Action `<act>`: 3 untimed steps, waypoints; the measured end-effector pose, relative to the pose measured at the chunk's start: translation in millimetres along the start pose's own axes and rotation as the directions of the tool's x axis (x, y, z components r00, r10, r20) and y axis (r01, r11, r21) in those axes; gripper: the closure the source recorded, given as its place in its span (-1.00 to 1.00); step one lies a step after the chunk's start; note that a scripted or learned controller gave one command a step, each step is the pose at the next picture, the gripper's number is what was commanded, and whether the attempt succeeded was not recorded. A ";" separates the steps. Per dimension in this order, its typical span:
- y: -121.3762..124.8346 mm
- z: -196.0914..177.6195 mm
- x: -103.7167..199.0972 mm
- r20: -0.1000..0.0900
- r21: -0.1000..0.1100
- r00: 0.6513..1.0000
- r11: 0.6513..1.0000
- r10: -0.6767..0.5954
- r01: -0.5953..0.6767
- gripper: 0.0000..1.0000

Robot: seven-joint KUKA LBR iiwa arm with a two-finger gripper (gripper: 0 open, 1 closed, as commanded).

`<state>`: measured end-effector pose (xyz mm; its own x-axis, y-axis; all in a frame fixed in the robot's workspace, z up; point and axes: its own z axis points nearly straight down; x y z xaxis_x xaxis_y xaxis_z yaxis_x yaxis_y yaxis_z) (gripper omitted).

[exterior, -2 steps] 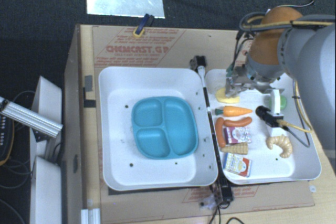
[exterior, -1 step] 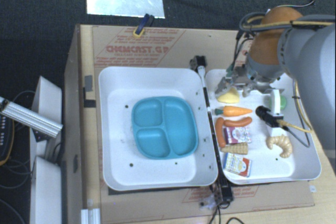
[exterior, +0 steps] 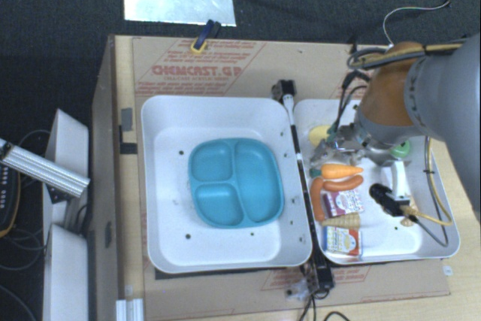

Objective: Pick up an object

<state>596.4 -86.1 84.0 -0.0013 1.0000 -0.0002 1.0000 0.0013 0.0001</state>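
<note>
In the right bin (exterior: 432, 233) lie several small items. An orange carrot (exterior: 343, 171) rests just below my gripper (exterior: 331, 152), which hangs low over the bin's upper left part. Under the carrot sit a second orange piece (exterior: 322, 186), a pink and white packet (exterior: 343, 201), a tan cone (exterior: 342, 220) and a small printed box (exterior: 344, 240). A yellow item (exterior: 319, 134) lies to the gripper's upper left. A green item (exterior: 402, 149) peeks out beneath the wrist.
The left bin (exterior: 161, 162) holds a blue divided plate (exterior: 234, 181). A dark rail (exterior: 298, 162) runs between the two bins. The grey arm (exterior: 443, 94) covers the right bin's upper right corner.
</note>
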 end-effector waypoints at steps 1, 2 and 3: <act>-31.4 -27.6 2.8 0.000 -0.002 1.000 1.000 0.000 0.000 -1.00; -35.5 -0.1 -8.7 0.000 0.000 1.000 1.000 0.000 0.000 -1.00; -34.4 -10.9 -8.5 -0.001 -0.003 1.000 1.000 -0.001 0.001 1.00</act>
<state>562.0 -94.6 94.9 -0.0023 1.0000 0.0004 1.0000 0.0023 0.0030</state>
